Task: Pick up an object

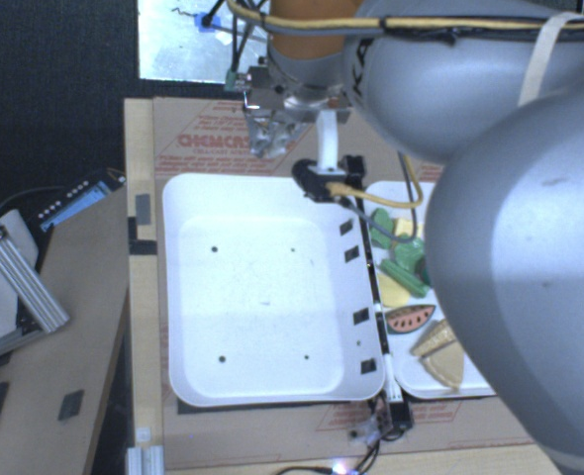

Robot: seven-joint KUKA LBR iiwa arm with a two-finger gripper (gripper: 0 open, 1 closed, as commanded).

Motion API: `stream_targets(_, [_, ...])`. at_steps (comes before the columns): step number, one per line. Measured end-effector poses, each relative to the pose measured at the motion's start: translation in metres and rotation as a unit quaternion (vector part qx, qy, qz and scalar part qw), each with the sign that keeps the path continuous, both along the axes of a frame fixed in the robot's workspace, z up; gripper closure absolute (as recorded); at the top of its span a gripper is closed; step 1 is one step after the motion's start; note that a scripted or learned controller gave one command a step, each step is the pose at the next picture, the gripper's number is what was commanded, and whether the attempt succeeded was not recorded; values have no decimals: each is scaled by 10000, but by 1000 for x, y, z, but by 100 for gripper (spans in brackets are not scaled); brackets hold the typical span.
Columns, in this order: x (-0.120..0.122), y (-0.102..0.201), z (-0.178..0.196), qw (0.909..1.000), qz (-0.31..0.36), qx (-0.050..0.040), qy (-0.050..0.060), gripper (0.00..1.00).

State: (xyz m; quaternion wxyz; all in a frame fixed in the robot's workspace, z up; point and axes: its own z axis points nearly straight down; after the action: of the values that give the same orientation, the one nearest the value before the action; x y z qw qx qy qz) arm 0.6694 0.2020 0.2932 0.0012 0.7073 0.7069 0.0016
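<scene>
My gripper (pixel 269 139) hangs blurred over the printed cardboard (pixel 198 139) that lies under the bins, just past the far rim of the left bin (pixel 170 295). The blur is too strong here, so I cannot tell whether my hand is spread or pressed together, and I see nothing in it.

Just to the right of my hand, a white post (pixel 329 142) runs down to a black bracket (pixel 315 179), and a yellow cable (pixel 356 195) leads off from it toward the right bin (pixel 448 391).

The things to pick up all lie in that right bin, nearer the camera than my hand and off to its right, well apart from it. Closest to my hand is a green toy (pixel 407 256), lying at a slant. A pale yellow piece (pixel 395 286) touches it on the near side. Beyond that lies what looks like a watermelon slice (pixel 410 318), red with dark seeds. Farthest from my hand is a tan wedge (pixel 442 355), perhaps bread. My own grey arm covers the rest of that bin.

A row of black clips (pixel 352 255) runs along the seam between the two bins, below and to the right of my hand.
</scene>
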Motion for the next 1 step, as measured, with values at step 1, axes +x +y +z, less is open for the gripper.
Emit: stream_targets(1, [-1, 34, 37, 10000, 36, 12, -5, 100])
